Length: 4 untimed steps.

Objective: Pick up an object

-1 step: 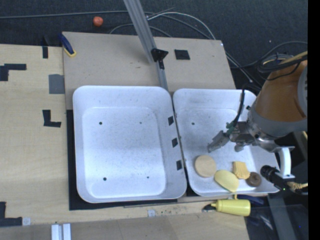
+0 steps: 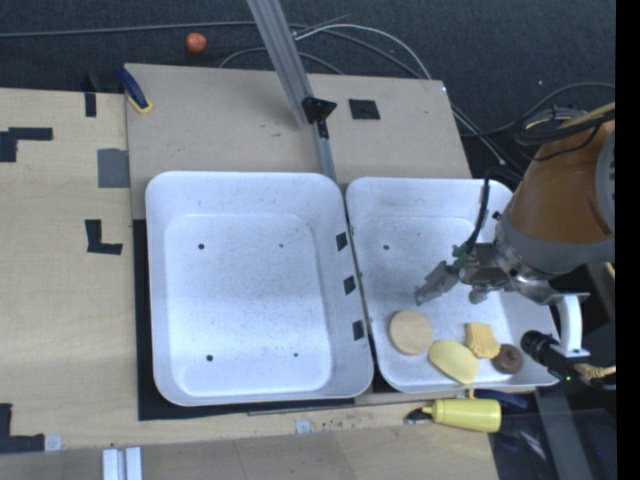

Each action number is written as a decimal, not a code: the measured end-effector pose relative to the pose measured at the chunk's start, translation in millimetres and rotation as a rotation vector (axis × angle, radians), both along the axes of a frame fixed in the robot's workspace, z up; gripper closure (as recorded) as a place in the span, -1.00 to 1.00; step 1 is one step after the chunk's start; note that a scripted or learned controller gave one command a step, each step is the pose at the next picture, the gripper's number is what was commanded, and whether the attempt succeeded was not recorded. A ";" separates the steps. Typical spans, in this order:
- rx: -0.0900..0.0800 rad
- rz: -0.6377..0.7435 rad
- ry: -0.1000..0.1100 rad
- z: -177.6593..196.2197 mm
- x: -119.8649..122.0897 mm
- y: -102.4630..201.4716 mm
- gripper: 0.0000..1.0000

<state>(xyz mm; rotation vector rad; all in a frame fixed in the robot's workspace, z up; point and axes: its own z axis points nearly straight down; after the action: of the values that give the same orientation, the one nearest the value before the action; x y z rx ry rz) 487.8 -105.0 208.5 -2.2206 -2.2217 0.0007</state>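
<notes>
We see our gripper (image 2: 455, 283) over the right bin (image 2: 400, 203), fingers parted and holding nothing, a disc (image 2: 410, 332) at its seven o'clock.

Left bin (image 2: 180, 268) bare; food items (image 2: 445, 346) crowd right bin (image 2: 400, 208) near edge.

Single fixed camera, mounted above the surface (image 2: 60, 268), looking down at a slant. Both white bins, left bin (image 2: 245, 193) and right bin (image 2: 400, 203), fit in frame. Arm (image 2: 560, 208) enters from right, moderately near.
</notes>
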 end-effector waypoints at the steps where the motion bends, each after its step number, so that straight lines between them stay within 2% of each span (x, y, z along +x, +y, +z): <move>1: 0.000 0.000 0.000 0.0 0.0 0.0 -1.00; 4: 0.000 0.000 0.000 0.0 0.0 0.0 -1.00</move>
<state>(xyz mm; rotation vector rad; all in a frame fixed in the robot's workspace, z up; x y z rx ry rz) 487.8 -105.0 208.5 -2.2206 -2.2217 0.0007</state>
